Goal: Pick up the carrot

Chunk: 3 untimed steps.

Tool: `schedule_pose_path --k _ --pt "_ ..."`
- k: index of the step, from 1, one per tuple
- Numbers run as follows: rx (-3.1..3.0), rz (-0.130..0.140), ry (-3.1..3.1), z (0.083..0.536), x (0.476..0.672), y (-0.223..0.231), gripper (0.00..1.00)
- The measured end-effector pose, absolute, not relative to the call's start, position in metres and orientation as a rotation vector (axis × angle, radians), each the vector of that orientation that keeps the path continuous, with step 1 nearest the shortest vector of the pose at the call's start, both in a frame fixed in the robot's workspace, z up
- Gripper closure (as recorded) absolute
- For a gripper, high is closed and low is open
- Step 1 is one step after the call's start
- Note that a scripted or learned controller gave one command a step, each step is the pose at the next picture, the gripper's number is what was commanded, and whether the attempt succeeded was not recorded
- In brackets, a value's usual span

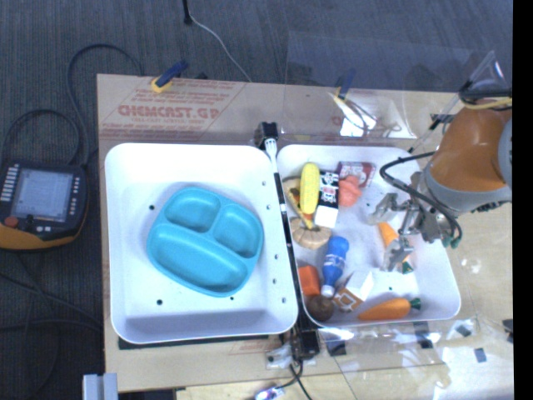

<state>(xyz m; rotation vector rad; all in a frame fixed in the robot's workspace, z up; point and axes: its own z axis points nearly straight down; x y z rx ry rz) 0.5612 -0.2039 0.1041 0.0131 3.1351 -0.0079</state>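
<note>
Carrot (385,309): orange, tapered, green stub at its right end. It lies in the near right corner of the right bin (441,294), long axis running left-right, narrow tip pointing left. The board under the bins reads "CHEMCAST GP" in red. Gripper (401,238) hangs over the right bin, farther back than the carrot; finger spread cannot be determined, and no hold is visible.
</note>
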Motion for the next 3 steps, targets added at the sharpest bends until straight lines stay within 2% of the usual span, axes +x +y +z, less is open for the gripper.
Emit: schedule_pose_path --k 1,2,3 --pt "0.013 -0.013 3.132 0.114 0.563 -0.204 1.0" --pt "-0.087 -0.004 3.117 0.094 0.508 -0.222 1.0" --pt "1.173 -0.001 2.899 0.092 0.596 -0.224 1.0"
